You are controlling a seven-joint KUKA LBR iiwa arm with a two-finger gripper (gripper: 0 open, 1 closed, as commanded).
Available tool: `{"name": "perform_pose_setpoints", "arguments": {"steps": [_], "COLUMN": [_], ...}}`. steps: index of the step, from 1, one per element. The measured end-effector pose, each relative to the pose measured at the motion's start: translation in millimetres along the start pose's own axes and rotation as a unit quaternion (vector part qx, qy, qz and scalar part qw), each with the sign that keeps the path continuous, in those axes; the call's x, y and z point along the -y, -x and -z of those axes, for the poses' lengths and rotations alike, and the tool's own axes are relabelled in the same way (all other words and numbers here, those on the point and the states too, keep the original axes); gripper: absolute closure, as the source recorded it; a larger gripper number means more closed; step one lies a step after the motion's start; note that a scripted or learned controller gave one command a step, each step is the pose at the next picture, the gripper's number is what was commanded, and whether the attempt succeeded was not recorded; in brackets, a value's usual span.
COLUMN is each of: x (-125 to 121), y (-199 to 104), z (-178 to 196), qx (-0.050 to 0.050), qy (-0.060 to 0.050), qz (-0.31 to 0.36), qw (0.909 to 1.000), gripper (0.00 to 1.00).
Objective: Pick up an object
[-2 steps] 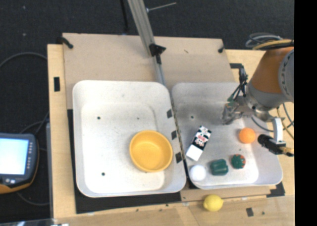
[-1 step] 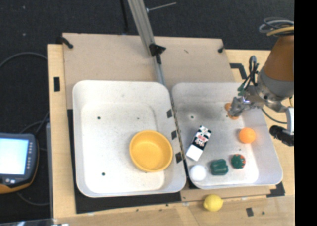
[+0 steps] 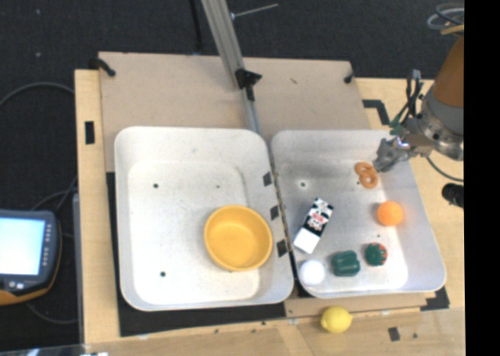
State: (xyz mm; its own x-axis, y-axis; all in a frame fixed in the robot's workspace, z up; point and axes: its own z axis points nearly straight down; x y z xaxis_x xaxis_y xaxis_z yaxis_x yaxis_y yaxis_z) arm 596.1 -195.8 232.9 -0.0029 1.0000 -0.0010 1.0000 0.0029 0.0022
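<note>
Two white bins sit before you; the gripper (image 3: pixel 388 155) hangs over the right bin (image 3: pixel 328 151), its upper right part; you cannot tell how its jaws stand; a pretzel-like orange ring (image 3: pixel 366 175) lies just beside and below-left of them, an orange ball (image 3: pixel 390 213) further below; a yellow bowl (image 3: pixel 237 237) sits far left.

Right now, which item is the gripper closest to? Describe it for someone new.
Look in the right bin, upper right area, just left of the gripper. There lies a small orange-brown pretzel, looped and with holes, unlike the smooth round orange ball below it.
</note>
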Motion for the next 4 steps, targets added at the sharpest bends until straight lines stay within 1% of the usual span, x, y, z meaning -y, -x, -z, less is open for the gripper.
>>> {"name": "perform_pose_setpoints", "arguments": {"steps": [1, 2, 3, 4], "x": [-1, 15, 27, 45], "y": [1, -46, -98, -140], "z": [43, 48, 32, 21], "qx": [0.000, 0.000, 0.000, 0.000], "qy": [0.000, 0.000, 0.000, -0.001], "qz": [0.001, 0.000, 0.000, 0.001], "qw": [1.0000, 1.0000, 1.0000, 1.0000], "gripper": [1.00, 1.00, 1.00, 1.00]}}
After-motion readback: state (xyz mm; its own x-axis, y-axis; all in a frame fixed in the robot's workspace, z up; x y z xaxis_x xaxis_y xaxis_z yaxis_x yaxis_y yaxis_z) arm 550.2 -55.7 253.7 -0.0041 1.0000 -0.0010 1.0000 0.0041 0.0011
